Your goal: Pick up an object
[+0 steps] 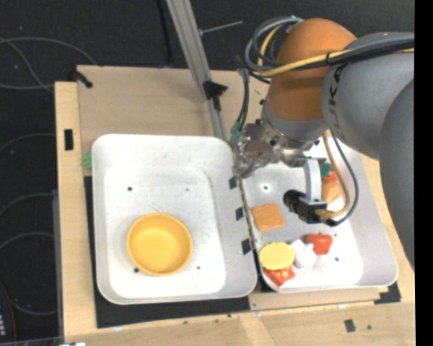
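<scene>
- Camera view, looking down at a slant: two shallow white bins sit side by side on a pale wooden bench (pixel 151 99), which stands on a dark floor.
- The grey arm (pixel 368 99) reaches in from the right, its orange band (pixel 307 45) high over the far part of the right bin (pixel 375 265).
- The gripper (pixel 247 161) hangs at the far left corner of the right bin, close to the wall it shares with the left bin (pixel 130 157).
- Whether the gripper is spread or closed cannot be told from this angle, as the wrist hides much of it. Nothing can be seen held in it.
- The things that could be picked up lie in both bins.
- A yellow bowl (pixel 159 244) stands upright in the near half of the left bin, alone there.
- In the right bin a flat tan square piece (pixel 268 217) lies near the shared wall, on the near side of the gripper and apart from it.
- Just nearer than that, a round yellow piece (pixel 276 254) rests on a red piece (pixel 283 272) in the near left corner.
- A small white piece (pixel 303 254) lies just beside the round yellow one, and a second red piece (pixel 319 243) touches its right side.
- An orange piece (pixel 332 187) lies further back on the right, partly behind the robot's cables.
- A slanted metal bar (pixel 191 42) rises from the bench behind the bins.
</scene>
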`<state>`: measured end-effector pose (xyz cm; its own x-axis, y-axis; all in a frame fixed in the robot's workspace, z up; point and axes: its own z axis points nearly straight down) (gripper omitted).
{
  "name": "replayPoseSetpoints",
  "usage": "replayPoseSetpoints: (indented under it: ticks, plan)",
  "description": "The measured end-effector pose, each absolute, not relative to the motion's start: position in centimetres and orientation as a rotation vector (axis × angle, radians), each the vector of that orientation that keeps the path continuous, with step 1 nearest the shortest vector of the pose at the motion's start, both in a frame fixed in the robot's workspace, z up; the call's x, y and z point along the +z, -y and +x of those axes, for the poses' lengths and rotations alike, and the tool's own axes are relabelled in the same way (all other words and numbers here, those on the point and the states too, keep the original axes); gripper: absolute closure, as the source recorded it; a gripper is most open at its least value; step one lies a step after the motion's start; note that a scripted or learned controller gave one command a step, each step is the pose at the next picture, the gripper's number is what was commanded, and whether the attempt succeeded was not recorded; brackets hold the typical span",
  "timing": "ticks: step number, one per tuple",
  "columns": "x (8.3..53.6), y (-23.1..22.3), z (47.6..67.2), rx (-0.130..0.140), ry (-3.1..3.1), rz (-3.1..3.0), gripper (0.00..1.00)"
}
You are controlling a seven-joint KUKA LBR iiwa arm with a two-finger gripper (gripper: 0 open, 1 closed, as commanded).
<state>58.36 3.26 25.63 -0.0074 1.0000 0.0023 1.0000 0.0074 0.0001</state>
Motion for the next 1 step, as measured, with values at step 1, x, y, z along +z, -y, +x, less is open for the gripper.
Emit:
replayPoseSetpoints:
  ticks: [1]
  plan:
    - [25.99, -7.75, 56.88, 0.0, 2.225, -2.216, 1.0]
